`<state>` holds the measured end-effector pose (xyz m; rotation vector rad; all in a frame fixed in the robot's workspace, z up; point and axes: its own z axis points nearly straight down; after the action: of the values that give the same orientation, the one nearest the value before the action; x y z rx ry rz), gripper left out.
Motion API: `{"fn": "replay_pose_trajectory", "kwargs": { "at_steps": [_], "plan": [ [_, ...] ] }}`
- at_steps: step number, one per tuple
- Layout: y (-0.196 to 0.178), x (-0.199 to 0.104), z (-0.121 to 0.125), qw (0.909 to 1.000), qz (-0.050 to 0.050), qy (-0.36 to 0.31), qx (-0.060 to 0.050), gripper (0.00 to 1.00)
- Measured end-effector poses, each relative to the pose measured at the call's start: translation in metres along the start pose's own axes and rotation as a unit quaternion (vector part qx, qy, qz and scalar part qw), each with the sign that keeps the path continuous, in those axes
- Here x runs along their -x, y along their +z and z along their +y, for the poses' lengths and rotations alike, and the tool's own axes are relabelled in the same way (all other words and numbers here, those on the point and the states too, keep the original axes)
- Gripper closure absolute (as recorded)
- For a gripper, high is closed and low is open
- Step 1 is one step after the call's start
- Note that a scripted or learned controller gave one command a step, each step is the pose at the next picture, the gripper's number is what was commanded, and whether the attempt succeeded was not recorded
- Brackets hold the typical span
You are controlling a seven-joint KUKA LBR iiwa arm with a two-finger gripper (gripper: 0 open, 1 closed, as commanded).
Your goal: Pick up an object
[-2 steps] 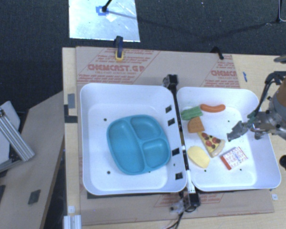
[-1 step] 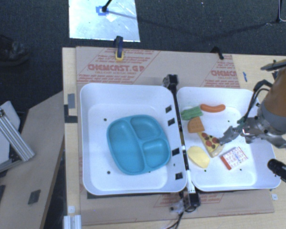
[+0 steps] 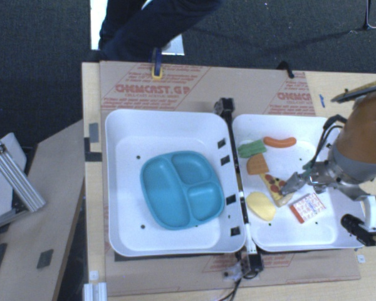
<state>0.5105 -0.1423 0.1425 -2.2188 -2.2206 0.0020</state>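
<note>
End effector [image 3: 292, 185]: low over the pizza slice [image 3: 274, 185], grip state cannot be told.
Slice axis: long, running up-left to down-right.
Nearest other: red card [image 3: 308, 207], just down-right of the slice.

A flat brown cardboard-covered bench [image 3: 194, 83] printed with red lettering bears two shallow white plastic bins, left [image 3: 122, 168] and right [image 3: 319, 234], touching side by side.

Bench background, non-task stuff

Blue divided plate [image 3: 180, 189] sits in left white bin [image 3: 122, 168], three compartments. Brown board [image 3: 194, 86] with red CHEMCAST print lies under both bins; yellow clamp [image 3: 156, 68] on its far edge. Aluminium rail [image 3: 12, 171] at left. Dark carpet [image 3: 37, 49] beyond.
</note>
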Motion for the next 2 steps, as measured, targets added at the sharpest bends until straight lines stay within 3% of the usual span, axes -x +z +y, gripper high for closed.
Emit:
{"fn": "replay_pose_trajectory", "kwargs": {
  "at_steps": [1, 2],
  "plan": [
    [0.050, 0.000, 0.002, 1.0000, -0.002, 0.000, 0.004, 0.00],
    [0.035, 0.002, 0.004, 1.0000, -0.004, 0.000, 0.009, 1.00]
  ]
}}
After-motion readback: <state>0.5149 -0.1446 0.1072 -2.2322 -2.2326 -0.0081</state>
